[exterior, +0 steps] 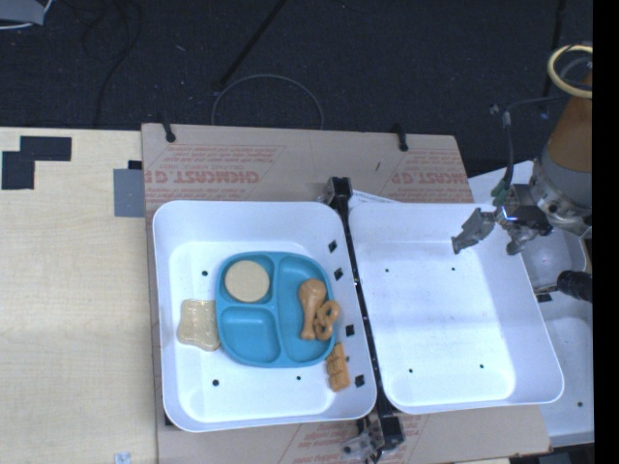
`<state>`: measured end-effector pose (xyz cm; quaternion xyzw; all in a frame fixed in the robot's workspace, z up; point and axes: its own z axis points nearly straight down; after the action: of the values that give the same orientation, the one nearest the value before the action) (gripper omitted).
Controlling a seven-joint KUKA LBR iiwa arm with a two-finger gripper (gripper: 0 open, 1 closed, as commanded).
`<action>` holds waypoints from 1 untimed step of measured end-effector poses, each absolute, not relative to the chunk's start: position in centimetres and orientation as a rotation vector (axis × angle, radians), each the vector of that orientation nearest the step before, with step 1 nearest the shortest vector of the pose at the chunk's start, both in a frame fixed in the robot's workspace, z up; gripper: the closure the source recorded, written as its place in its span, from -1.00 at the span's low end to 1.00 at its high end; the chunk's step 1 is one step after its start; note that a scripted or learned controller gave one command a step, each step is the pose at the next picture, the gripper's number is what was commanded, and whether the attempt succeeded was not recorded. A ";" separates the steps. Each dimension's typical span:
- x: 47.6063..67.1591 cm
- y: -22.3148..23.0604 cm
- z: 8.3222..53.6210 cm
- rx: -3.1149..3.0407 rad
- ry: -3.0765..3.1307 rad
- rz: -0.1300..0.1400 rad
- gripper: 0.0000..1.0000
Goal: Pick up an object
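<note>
In the left bin (189,235) lies a blue divided plate (253,336). It holds a round tan biscuit (246,280), a brown drumstick (310,301) and a pretzel (328,319). A pale slice of toast (198,324) rests against the plate's left edge. A small brown pastry piece (338,367) lies by the plate's lower right corner. My gripper (494,237) hovers over the upper right corner of the right bin (435,346), far from all these objects. It is open, with nothing between its fingers.
A black divider with clips (350,288) runs between the two bins. Both bins sit on a cardboard sheet (290,167). A light wooden bench top (68,288) extends to the left. Cables hang near the arm at the right edge.
</note>
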<state>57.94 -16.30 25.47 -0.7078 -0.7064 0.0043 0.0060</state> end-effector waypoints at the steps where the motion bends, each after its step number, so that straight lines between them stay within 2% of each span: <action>1: 58.2 -16.3 26.2 -2.221 -2.221 0.001 -1.00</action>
<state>58.16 -16.30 26.24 -0.7071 -0.7072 0.0004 0.0002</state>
